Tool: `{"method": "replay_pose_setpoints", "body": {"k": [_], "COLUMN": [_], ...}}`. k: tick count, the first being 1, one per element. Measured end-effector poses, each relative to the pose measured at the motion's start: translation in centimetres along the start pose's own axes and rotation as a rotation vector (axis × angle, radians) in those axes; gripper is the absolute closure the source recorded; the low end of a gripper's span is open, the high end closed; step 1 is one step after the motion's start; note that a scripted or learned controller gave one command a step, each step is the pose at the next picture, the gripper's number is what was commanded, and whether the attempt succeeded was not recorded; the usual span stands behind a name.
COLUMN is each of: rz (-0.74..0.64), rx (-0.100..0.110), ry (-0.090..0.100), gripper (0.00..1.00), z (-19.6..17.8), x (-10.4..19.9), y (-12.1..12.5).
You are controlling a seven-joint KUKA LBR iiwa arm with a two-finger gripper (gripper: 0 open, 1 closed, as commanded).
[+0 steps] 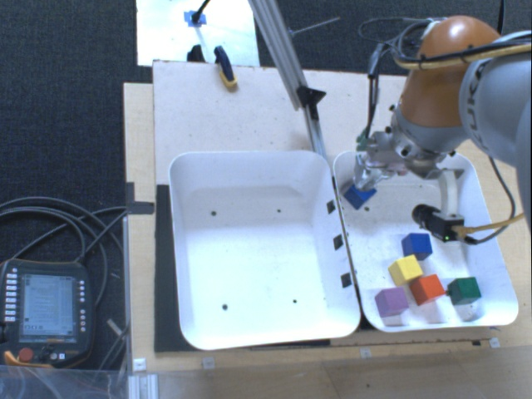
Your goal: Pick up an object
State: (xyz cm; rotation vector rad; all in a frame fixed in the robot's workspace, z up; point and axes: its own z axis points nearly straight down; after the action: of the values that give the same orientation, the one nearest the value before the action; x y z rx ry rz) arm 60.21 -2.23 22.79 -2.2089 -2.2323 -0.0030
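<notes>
Two shallow white bins sit side by side on the bench (249,98). The left bin (249,322) lies to the left of the gripper (364,183), which hangs over the upper left part of the right bin (490,256), close to the wall where the two bins meet.

A small blue block (359,196) sits between the gripper's fingers, at their tips, so the gripper is closed on it. The view does not settle whether this block rests on the bin floor or is lifted clear of it.

Five more blocks lie in the right bin, all below and to the right of the gripper, gathered in the lower part of that bin. A blue cube (416,245) is nearest the gripper. Just below it is a yellow cube (406,268), and touching that on its lower right is an orange cube (428,288). A purple cube (391,301) lies to the lower left of the yellow one, near the bin's bottom wall. A green cube (464,290) is farthest right, just beside the orange one.

Counted: two bins, six blocks, two of them blue and one each of yellow, orange, purple and green.
</notes>
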Motion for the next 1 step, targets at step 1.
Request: {"method": "replay_pose_setpoints", "body": {"k": [1], "rz": [-0.001], "rx": [-0.002], "ry": [0.000], "gripper": [1.00], "z": [-1.26], "x": [4.69], "y": [-0.59]}}
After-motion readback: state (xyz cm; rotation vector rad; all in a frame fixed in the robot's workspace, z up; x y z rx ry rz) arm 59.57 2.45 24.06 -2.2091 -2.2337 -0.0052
